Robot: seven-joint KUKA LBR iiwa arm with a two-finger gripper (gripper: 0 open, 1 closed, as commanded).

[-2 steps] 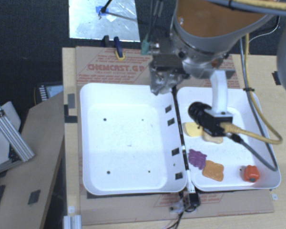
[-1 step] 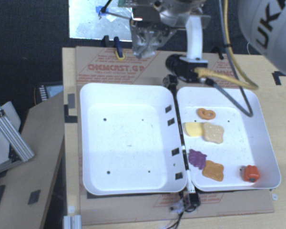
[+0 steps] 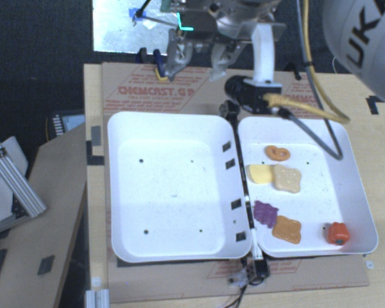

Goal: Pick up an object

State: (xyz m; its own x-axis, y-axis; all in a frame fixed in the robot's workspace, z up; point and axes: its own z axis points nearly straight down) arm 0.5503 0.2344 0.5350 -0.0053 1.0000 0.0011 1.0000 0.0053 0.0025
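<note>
while metal gripper (image 3: 196, 55) hangs spread and bare, flat toast (image 3: 287, 178) lies in smooth bin (image 3: 359, 197).

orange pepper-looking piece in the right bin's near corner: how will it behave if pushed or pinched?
The orange piece looks rounded and chunky, so a push may roll it rather than slide it. It sits close to the right bin wall, leaving little finger room. Its surface looks smooth, probably plastic; it may squirt out of a pinch.

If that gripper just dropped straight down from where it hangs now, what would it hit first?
Probably the brown cardboard sheet behind the left bin: the gripper seems to hang over it, though its height is hard to judge.
</note>
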